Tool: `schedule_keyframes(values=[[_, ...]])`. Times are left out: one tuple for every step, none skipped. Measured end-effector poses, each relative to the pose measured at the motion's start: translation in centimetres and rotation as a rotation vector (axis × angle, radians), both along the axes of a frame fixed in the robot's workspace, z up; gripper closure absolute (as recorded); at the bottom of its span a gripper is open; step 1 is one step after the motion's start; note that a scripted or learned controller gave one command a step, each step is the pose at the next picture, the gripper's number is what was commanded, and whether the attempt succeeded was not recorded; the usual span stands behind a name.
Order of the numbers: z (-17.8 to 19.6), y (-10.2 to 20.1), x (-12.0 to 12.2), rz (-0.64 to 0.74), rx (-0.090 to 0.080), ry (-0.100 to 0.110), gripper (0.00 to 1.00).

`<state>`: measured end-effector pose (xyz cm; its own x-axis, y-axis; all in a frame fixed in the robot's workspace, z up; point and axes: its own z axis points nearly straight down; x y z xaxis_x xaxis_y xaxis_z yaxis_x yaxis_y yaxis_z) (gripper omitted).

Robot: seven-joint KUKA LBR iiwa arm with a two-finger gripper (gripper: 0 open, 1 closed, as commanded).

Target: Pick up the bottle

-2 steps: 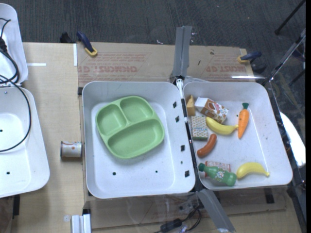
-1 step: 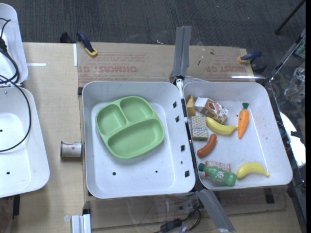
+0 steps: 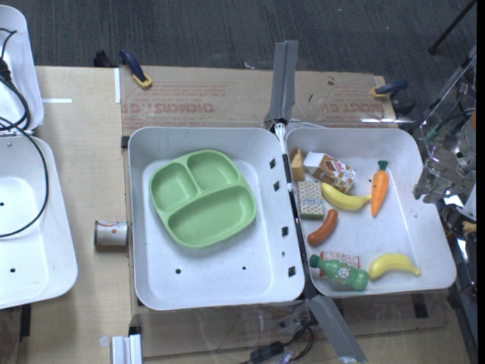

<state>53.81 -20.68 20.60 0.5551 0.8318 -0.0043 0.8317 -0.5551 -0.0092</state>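
The bottle (image 3: 341, 274) is green with a dark green cap and a pale label. It lies on its side near the front left corner of the right bin (image 3: 402, 139), cap pointing left. The gripper (image 3: 435, 185) hangs at the bin's right rim, amid cables, well to the right of the bottle and farther back. Nothing is seen in its grasp.
Around the bottle lie a small red-and-white box (image 3: 342, 260), a yellow banana (image 3: 392, 264), a red sausage (image 3: 321, 227), a second banana (image 3: 345, 198), a carrot (image 3: 378, 189), a cracker box (image 3: 311, 199) and a snack pack (image 3: 332, 171). The left bin (image 3: 151, 279) holds a green divided plate (image 3: 202, 198).
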Motion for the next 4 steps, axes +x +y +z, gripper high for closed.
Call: schedule_keyframes(values=[[6.1, 8.1, 4.0, -0.241, -0.005, -0.001, 1.00], [6.1, 8.1, 3.9, -0.242, -0.005, -0.001, 0.00], [-11.8, 10.7, -0.5, -0.397, -0.004, -0.001, 0.00], [-11.9, 4.5, 6.4, -0.317, -0.004, 0.000, 0.00]])
